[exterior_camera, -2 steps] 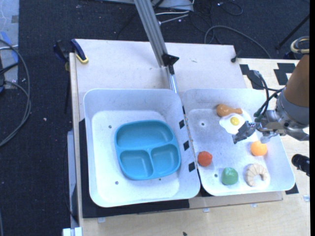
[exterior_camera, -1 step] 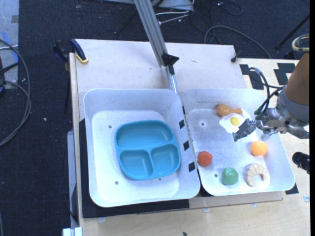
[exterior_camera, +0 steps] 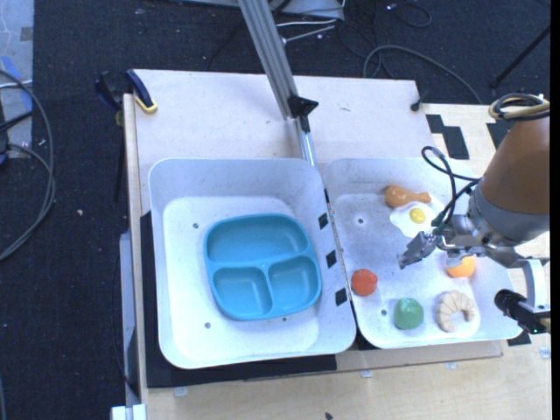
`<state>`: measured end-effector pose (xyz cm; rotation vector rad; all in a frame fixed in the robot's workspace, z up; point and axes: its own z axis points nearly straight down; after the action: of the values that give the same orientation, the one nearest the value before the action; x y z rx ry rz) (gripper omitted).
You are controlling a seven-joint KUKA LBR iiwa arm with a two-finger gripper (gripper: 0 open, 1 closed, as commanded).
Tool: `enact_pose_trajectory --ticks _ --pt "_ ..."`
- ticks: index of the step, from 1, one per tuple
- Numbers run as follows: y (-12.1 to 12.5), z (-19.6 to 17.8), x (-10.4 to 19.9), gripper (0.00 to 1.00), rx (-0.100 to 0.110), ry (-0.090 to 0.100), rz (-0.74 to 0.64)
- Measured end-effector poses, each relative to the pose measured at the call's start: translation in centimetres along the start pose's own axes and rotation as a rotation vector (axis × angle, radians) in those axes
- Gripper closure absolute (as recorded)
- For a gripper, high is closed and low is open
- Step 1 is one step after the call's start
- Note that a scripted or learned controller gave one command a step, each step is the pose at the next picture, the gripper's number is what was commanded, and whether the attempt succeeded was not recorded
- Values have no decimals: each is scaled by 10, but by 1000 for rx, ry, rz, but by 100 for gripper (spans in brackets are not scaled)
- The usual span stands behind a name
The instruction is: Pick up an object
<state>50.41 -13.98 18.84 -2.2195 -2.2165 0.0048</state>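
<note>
Gripper (exterior_camera: 415,254) hovers over right bin (exterior_camera: 372,175) near fried egg (exterior_camera: 412,218), nothing picked yet (can't tell finger state).

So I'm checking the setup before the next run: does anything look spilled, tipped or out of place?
Nothing stands out. The blue tray lies flat in the left bin, and the toy foods, like the fried egg, sit loose in the right bin.

2 white bins (exterior_camera: 175,182), 1 blue tray (exterior_camera: 261,264), 6 toy foods: drumstick (exterior_camera: 406,196), fried egg (exterior_camera: 414,218), tomato (exterior_camera: 364,282), green veg (exterior_camera: 407,313), croissant (exterior_camera: 456,310), orange pc (exterior_camera: 461,268).
</note>
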Motion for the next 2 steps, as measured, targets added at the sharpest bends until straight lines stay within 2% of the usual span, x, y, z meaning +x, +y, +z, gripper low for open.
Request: enact_pose_trajectory --ticks 2 --pt "5 96 -3 0 -7 -3 0"
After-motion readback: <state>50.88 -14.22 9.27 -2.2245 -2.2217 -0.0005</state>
